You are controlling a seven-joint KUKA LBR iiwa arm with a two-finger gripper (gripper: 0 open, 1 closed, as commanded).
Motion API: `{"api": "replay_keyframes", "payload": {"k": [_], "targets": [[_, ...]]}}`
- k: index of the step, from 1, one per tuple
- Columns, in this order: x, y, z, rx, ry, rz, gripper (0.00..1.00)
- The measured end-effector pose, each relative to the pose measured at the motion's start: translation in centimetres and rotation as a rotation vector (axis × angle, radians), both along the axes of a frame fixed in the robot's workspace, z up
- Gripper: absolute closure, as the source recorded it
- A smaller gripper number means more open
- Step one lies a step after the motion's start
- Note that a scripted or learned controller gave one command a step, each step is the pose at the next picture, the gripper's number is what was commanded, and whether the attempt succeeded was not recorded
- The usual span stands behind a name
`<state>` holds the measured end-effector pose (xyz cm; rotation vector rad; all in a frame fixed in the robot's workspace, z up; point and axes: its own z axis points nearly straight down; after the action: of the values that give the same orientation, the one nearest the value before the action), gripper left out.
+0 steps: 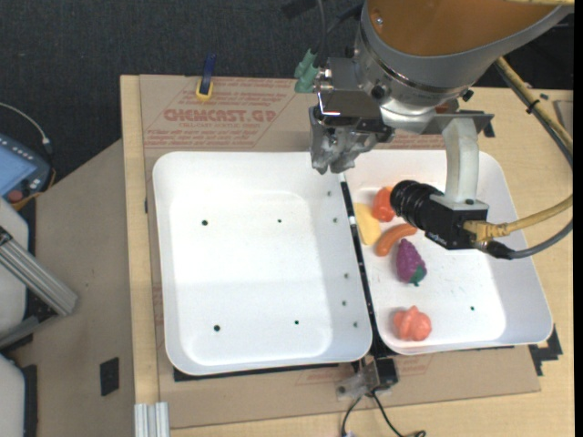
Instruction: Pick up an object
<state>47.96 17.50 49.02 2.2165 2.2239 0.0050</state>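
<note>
Orange-banded grey arm is being positioned at upper centre, gripper [333, 157] hanging over the bins' divider, nothing seen between its fingers; their spacing cannot be told. Right bin [510, 271], smooth white plastic, is being occupied by rounded toy foods: purple grapes [409, 260], sausage [394, 238], yellow wedge [366, 225], orange fruit [412, 323]. Approach step judged underway; shifting right and descending is being required next.

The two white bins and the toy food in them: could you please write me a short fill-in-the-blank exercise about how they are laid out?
1. All the toy food lies in the ____ bin of the camera view.
2. The purple grapes lie just below the orange ____.
3. The toy nearest the bin's front edge is the ____ one.
4. The pincer hangs over the ____ edge of the bins.

Missing words: right; sausage; pink; back
</note>
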Motion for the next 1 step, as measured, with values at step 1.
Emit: {"api": "replay_keyframes", "payload": {"k": [1], "targets": [[0.04, 0.07, 1.04, 0.001, -0.003, 0.002, 1.0]]}}
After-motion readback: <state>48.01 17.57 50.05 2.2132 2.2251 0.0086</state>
